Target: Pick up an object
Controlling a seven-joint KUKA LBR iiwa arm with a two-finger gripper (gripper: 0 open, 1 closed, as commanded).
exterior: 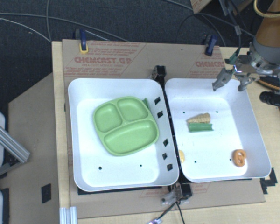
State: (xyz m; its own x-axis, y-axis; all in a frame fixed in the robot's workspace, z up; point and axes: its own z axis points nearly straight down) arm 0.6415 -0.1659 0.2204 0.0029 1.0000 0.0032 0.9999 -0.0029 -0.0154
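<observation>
My gripper (pixel 232 83) hangs over the far edge of the right bin (pixel 252 125), fingers spread open with nothing between them. Near the middle of that bin lies a small corn cob with a green husk (pixel 199 123). An orange pretzel-shaped piece (pixel 239 157) rests near the bin's front right corner. A small yellow piece (pixel 181 157) sits against the bin's left wall near the front. The gripper is well behind and to the right of the corn.
The left bin (pixel 84 167) holds a green divided plate (pixel 126 125). Black clips run along the divider (pixel 163 125) between the bins. Blue clamps (pixel 83 40) hold the cardboard base at the back. Cables trail behind the bench.
</observation>
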